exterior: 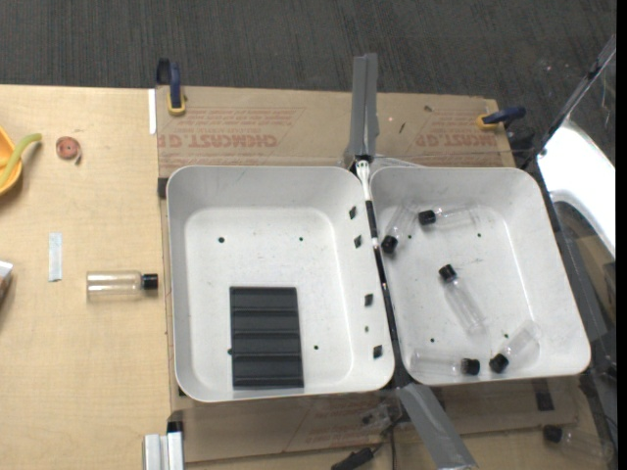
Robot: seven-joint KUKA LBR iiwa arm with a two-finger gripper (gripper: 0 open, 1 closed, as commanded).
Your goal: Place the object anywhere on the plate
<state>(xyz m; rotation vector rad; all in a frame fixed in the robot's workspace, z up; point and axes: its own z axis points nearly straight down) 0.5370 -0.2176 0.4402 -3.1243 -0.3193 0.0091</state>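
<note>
Two shallow white bins stand side by side on a brown cardboard sheet in the middle of the frame. In the left white bin, at its lower middle part, lies a dark grey rectangular plate with ribs, flat on the bottom, and nothing rests on it.

The right white bin holds five small clear plastic bottles with black caps, all lying down. One bottle is in the upper part of this bin. A second lies against the left wall. A third is near the centre, with its cap pointing to the upper left. The last two are at the lower edge, near each other: one to the left, the other slanting up to the right.

Whether the gripper is open or closed, I cannot tell.

On the wooden bench at the left of the frame lies one more clear bottle, with its black cap toward the bins. Above it are a small white strip, a little round reddish disc and a yellow object cut by the left edge.
</note>
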